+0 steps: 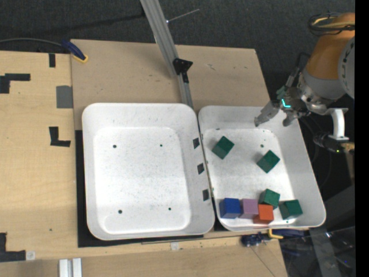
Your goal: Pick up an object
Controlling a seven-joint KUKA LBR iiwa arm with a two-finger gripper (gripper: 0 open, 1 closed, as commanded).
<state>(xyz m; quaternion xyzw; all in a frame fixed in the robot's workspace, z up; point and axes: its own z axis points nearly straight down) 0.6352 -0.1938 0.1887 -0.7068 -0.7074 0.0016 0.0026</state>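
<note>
Objects for picking all lie in the right bin, which fills the lower right part of the frame; the left bin touches it along their shared edge. From left to right in the right bin: a green cube lies in the upper left area of the bin, tilted. Lower, near the bottom wall, a blue cube sits just beside a purple cube, and an orange cube touches the purple one. A dark green cube is just above the orange cube. Another green cube lies alone in the middle of the bin, and one more green cube is at the lower right corner.

The gripper is at the upper right of the frame, over the top rim of the right bin. Two fingers appear spread apart with nothing between them, so it is released. The nearest objects, the two separate green cubes, lie below it in the picture and are well apart from it.
</note>
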